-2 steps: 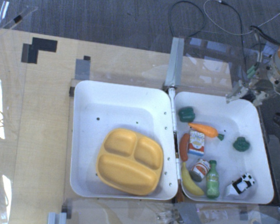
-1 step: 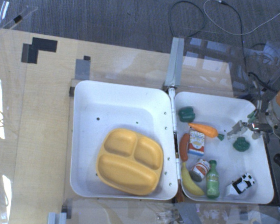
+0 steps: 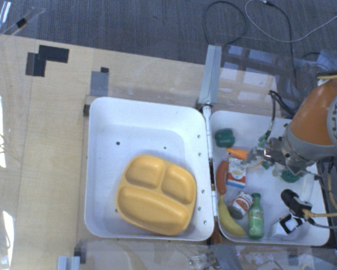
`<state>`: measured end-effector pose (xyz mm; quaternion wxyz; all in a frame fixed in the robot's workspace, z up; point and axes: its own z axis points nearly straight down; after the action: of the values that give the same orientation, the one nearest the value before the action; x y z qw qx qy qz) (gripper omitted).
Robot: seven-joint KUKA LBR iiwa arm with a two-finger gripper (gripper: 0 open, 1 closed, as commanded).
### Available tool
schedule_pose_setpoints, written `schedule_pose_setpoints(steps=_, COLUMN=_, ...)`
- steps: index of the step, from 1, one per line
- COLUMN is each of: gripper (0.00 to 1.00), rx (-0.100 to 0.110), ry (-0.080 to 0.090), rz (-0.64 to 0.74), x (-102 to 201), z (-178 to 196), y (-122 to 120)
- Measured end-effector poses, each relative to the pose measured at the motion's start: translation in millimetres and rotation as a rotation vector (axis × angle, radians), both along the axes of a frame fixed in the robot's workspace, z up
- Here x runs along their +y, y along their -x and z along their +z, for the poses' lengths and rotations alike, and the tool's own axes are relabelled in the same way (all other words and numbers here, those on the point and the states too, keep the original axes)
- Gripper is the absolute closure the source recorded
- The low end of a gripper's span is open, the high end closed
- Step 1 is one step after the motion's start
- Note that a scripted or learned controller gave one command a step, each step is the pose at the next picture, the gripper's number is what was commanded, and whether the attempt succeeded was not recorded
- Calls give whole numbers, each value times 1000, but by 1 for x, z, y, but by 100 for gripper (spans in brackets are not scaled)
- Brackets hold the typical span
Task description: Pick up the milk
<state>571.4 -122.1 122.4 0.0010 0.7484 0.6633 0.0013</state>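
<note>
Right bin (image 3: 278,131), near end: banana (image 3: 232,220) along the near-left corner, green bottle (image 3: 256,216) just beside it on the view's right, small can (image 3: 242,202) wedged between the two and a little farther in.

Mid-bin: milk (image 3: 236,172), a white carton with red and blue print, lying on the bin floor close to the left wall. Its long axis appears to run near-to-far, roughly parallel to that wall. A red sausage (image 3: 220,177) lies alongside it on the wall side, touching or nearly so.

Gripper (image 3: 260,156) sits just past the carton's far-right corner, close above the bin floor. From the gripper the milk lies toward the view's left and slightly nearer. Released or clenched: cannot tell at this resolution. Nothing is seen held in it.

Farther in: carrot (image 3: 237,152) is right at the carton's far end, between milk and gripper line; green pepper (image 3: 224,136) is beyond that.

Judgement: the approach needs a short shift left and toward the near side, with the jaws set across the carton's short width. Risk: the carrot and sausage crowd two of its sides.

Left bin (image 3: 133,128) holds a yellow divided tray (image 3: 157,194), well apart from the work.
</note>
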Motion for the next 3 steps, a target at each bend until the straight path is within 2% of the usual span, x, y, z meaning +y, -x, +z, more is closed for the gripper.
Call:
schedule_pose_setpoints(steps=1, gripper=0, rx=-1, ry=1, rz=13, x=-64, z=8, y=47)
schedule_pose_setpoints(steps=2, gripper=0, rx=-8, ry=3, rz=134, x=-79, z=-34, y=80)
schedule_pose_setpoints(steps=3, gripper=0, rx=-10, ry=2, rz=183, x=-82, z=-34, y=80)
